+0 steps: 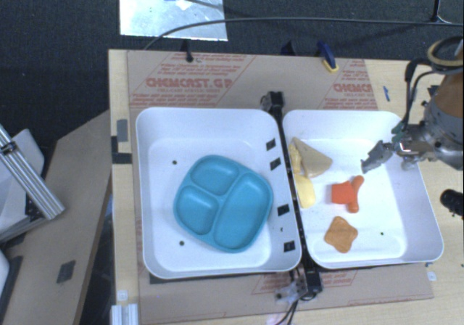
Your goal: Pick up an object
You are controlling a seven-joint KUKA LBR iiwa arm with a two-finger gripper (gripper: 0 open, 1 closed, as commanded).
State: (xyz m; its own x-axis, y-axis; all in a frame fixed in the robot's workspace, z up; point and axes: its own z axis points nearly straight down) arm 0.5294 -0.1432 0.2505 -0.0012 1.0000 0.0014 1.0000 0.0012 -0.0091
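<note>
Pale worktop (pixel 217 73) with two white bins. Pincer (pixel 373 159) over right bin (pixel 417 236), fingers state unclear. Red-orange toy (pixel 347 194) just left and nearer, long axis slanted toward pincer.

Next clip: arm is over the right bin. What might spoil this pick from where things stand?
1. The tool hangs just above the orange-red piece, off to its upper right; coming straight down, it may catch only the piece's tip.
2. The yellow piece and tan wedge lie against the right bin's left wall, leaving little room around them.
3. The orange lump looks low and flat, so it may slip.
</note>
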